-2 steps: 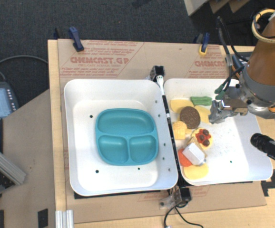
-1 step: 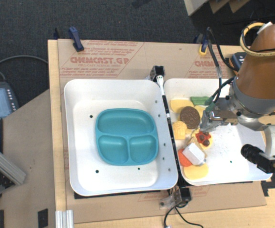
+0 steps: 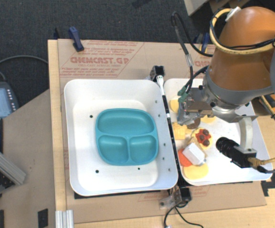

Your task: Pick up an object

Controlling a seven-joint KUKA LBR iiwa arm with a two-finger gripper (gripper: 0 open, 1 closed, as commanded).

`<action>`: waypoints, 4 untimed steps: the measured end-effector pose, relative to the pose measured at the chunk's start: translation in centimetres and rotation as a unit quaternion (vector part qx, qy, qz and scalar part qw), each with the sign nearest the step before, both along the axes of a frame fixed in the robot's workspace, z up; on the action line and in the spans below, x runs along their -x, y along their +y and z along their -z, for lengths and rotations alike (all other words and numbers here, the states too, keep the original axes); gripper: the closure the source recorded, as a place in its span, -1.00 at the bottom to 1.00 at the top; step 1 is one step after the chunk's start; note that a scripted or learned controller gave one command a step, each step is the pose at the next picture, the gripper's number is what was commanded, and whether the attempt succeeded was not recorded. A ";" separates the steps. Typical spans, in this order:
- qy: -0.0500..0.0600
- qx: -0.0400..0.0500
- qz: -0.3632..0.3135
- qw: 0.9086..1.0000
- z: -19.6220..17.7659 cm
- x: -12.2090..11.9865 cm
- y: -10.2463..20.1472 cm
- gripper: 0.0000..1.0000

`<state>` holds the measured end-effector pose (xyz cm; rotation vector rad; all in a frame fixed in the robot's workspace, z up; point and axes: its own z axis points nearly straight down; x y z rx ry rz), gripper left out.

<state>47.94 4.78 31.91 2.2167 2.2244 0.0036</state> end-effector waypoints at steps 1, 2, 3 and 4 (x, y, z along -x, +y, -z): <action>0.002 0.001 0.005 1.000 0.4 0.0 -8.8 1.00; 0.003 0.000 0.003 1.000 6.9 -0.3 -15.5 1.00; -0.001 0.000 0.000 1.000 1.8 0.0 -5.6 1.00; 0.004 0.000 -0.001 1.000 6.5 0.1 4.4 1.00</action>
